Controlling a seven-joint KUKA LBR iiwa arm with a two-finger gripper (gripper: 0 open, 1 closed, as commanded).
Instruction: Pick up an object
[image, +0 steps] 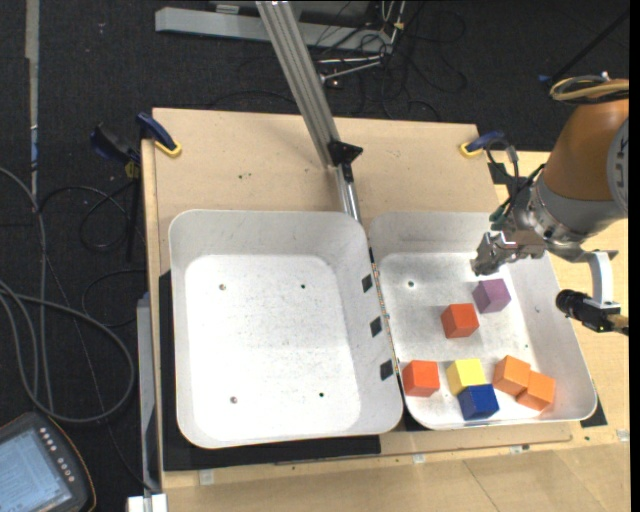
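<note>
Tan wooden worktop (250, 150), left shallow white plastic bin (190, 240), right white bin (420, 270) holding red-orange cube (460, 320), yellow cube (465, 374), blue cube (479, 401), purple cube (491, 295) just below end effector (487, 256), its grip state undeterminable.

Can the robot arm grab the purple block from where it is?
Probably yes. The gripper hovers just up and left of the purple block in the right bin. Nothing lies on top of the block, and the nearest orange block sits slightly apart.
</note>
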